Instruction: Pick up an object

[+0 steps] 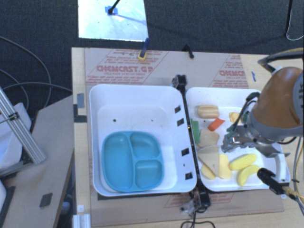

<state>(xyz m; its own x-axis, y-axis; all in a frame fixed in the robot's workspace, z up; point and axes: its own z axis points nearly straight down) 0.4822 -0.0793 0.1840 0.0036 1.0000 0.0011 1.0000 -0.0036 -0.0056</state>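
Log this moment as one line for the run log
arm over right bin | gripper low among toy food | grasp: cannot tell | blue tray in left bin, untouched

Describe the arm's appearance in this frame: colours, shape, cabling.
The arm is bulky and rounded, with an orange band above a grey wrist section. Thin dark cables loop along its left side down toward the metallic claw, which sits over the right bin.
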